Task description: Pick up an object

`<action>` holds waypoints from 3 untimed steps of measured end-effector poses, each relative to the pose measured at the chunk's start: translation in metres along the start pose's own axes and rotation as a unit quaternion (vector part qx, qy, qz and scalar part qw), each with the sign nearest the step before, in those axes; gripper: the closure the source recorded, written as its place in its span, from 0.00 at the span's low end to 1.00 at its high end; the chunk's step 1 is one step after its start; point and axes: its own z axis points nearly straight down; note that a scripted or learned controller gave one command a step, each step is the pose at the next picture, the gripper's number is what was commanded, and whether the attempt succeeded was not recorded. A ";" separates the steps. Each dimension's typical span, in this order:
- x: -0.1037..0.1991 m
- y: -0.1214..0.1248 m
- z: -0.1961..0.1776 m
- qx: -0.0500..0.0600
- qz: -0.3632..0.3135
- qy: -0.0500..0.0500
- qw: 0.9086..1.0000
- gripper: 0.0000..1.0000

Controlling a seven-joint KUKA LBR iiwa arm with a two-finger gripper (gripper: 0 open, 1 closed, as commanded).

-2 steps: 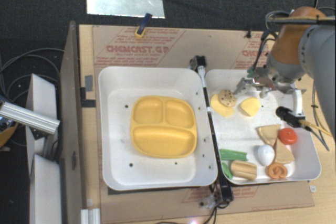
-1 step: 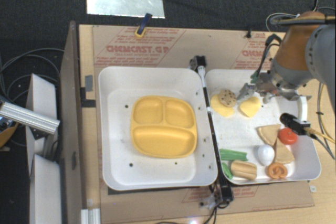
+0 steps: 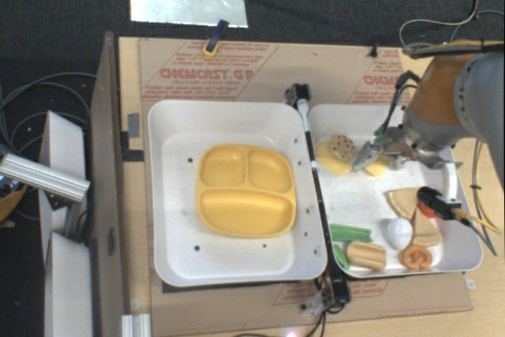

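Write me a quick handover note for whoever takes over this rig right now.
Gripper: low in the right bin, by the yellow piece at its far end. I can't tell whether it is open or shut, or whether it holds anything.
Things: speckled cookie on a yellow piece just left of the gripper; bread roll, green piece, white egg and orange ring at the near end. Yellow divided plate sits in the left bin.
Done: no pick confirmed.
Left: grasp one object and lift it.

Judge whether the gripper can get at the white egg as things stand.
Probably yes. The egg lies uncovered in the right bin, with a wedge and an orange piece close beside it. The gripper is over the same bin, near a yellow piece.
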 end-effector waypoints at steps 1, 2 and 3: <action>0.066 0.061 -0.010 0.002 -0.007 -0.003 1.000 0.00; 0.015 0.007 -0.003 -0.001 0.002 0.000 1.000 0.00; 0.018 0.011 -0.015 -0.005 -0.001 -0.001 1.000 1.00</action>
